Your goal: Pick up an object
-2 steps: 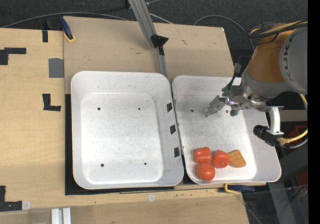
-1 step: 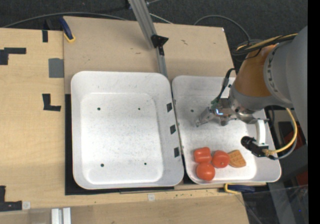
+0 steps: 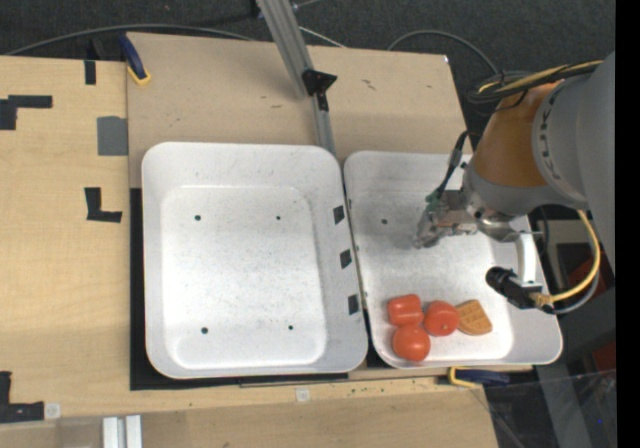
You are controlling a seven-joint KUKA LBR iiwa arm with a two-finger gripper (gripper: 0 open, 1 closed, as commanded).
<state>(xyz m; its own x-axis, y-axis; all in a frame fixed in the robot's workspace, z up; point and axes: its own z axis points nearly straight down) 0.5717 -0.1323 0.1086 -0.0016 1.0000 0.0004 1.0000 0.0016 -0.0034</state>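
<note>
Camera view: the grey arm's end effector [image 3: 432, 233] hovers low over the right shallow white bin [image 3: 380, 186], its opening impossible to judge, nothing visibly held. Three round red objects [image 3: 408, 326] and an orange wedge [image 3: 474, 317] cluster against the near wall.

place: robotics lab; cues: plywood bench [image 3: 60, 236] with black tape marks; two white bins [image 3: 160, 266]; loose cables [image 3: 430, 36]
</note>
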